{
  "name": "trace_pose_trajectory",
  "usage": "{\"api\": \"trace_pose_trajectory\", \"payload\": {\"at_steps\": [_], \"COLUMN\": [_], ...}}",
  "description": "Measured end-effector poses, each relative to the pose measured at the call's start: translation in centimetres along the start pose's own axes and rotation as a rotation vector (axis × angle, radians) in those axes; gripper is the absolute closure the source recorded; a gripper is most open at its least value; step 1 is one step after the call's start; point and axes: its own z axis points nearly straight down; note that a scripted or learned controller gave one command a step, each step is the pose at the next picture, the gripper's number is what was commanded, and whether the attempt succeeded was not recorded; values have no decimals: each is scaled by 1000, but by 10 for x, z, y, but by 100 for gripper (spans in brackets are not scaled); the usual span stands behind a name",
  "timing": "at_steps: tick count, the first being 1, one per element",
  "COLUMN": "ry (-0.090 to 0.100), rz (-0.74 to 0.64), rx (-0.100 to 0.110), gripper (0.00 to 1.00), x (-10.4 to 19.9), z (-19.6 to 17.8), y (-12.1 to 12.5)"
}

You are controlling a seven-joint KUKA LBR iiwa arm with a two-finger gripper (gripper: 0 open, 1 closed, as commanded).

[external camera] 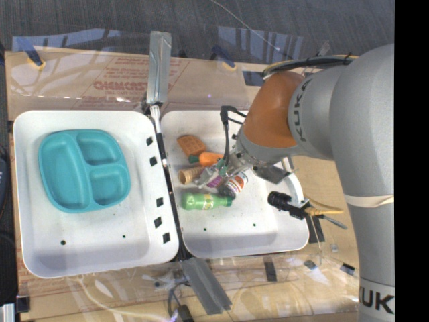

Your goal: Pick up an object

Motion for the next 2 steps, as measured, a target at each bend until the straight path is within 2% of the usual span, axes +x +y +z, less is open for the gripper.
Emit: {"api": "trace_pose_trajectory", "payload": {"at_steps": [1,2], "ry": [1,-4], "rz": [334,183], "rx": [1,-12], "gripper": [100,100], "x": [10,36], "z": [11,-120], "y": [38,77]}}
